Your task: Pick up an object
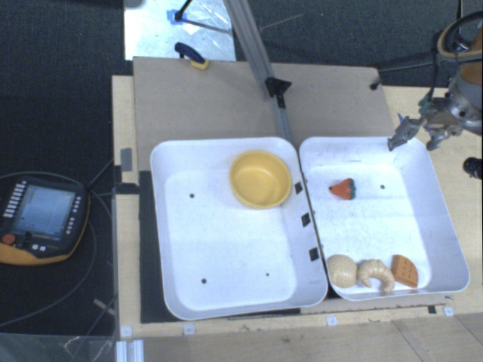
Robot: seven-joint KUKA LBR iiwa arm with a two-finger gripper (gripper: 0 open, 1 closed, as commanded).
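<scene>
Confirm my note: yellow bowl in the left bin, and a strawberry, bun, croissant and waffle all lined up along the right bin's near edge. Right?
Not quite. The strawberry lies apart, mid-bin toward the far side. Along the near edge of the right bin sit the bun, croissant and waffle. The yellow bowl is in the left bin, as the camera view shows.

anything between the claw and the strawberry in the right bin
No. In the camera view, bare white bin floor separates the claw, open at the bin's far right corner, from the strawberry.
</scene>
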